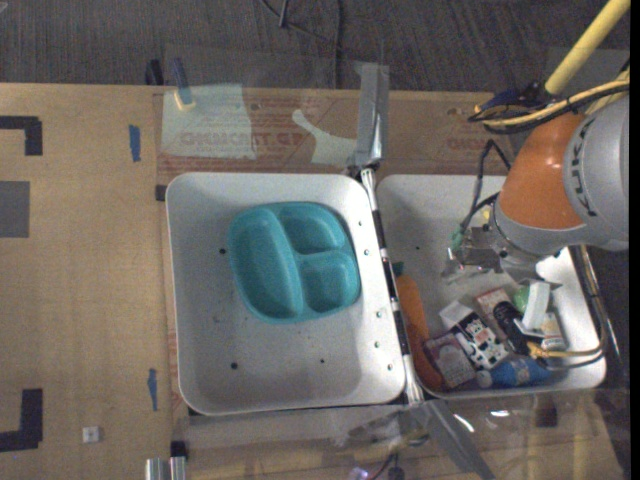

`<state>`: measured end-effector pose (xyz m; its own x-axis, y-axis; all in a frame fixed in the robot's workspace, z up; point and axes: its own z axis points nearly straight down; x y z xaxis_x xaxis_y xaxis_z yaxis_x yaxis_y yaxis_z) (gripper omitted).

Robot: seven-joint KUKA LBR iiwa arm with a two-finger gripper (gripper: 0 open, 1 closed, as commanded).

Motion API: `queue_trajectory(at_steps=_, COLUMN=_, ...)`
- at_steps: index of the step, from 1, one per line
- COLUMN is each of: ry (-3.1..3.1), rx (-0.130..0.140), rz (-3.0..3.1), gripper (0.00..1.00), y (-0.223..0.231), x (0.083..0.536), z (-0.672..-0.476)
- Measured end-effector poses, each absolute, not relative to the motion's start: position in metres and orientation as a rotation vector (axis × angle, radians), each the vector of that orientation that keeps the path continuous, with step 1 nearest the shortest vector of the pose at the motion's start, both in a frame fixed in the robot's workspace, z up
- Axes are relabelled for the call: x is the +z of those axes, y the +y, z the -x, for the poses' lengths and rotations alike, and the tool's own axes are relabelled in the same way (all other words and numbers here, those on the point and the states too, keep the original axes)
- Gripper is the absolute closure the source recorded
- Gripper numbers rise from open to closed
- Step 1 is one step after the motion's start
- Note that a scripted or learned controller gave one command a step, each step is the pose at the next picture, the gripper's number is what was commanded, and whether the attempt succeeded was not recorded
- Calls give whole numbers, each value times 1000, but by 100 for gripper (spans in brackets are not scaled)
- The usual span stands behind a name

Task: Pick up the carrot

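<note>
While the carrot (411, 318) lies untouched along the left wall of the right bin (430, 203), just beside the divider, the task looks barely begun. The pincer (470, 258) hangs over that bin's middle, right of the carrot and apart from it (whether it is spread or pressed together I cannot tell). The reach, the grasp and the lift all remain. A teal tray (295, 260) sits in the left bin (200, 268).

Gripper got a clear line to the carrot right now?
Probably yes. The carrot lies exposed along the right bin's left wall, with the gripper just to its right. The wall and the packets beside it leave little finger room.
</note>
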<state>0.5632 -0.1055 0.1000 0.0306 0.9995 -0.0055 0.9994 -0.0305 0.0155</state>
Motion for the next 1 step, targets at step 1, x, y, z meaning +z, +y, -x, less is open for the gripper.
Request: queue_trajectory(at_steps=1, ry=2286, rx=1, rz=-2156, gripper=100, y=-86, x=185, z=-501)
